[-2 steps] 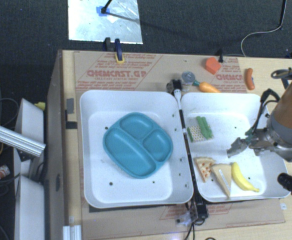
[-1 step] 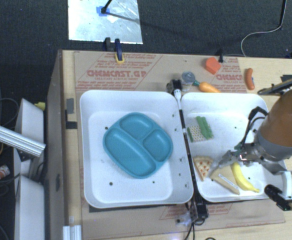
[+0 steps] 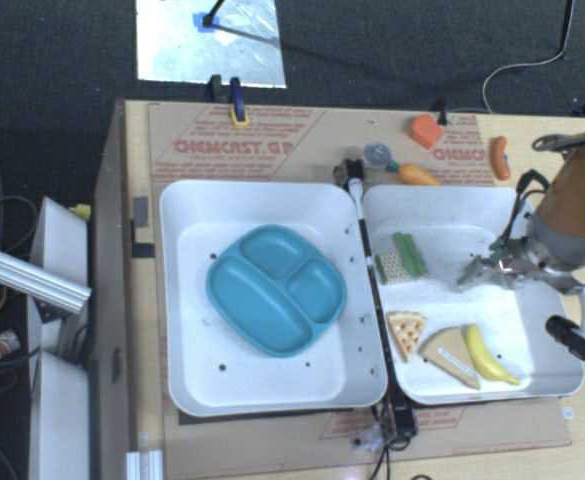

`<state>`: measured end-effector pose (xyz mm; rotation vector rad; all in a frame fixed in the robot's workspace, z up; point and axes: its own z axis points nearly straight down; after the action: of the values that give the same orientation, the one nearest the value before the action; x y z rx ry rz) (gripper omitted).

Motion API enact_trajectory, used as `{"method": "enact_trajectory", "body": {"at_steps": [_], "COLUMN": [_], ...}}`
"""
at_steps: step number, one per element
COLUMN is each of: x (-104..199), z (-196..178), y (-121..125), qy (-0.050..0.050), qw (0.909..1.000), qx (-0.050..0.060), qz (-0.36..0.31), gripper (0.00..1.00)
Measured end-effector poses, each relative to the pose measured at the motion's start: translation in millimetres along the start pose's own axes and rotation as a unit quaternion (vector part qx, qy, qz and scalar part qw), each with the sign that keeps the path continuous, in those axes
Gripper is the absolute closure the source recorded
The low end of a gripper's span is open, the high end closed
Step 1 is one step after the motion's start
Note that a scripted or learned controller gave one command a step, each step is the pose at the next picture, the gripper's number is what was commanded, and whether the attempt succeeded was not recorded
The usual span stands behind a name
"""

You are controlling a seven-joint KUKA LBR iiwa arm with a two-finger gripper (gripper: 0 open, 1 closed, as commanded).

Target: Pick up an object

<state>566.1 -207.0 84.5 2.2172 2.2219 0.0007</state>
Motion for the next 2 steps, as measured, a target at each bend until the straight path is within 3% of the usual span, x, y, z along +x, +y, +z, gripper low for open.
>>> {"method": "enact_trajectory", "body": {"at_steps": [1, 2], "x": [33, 67], "z": [0, 0], "y": [-56, -79], "qy": [0.001, 0.001], "qw": [1.0000, 1.0000], "qx": [0.001, 0.001], "qz": [0.001, 0.000], "gripper": [0.00, 0.00]}}
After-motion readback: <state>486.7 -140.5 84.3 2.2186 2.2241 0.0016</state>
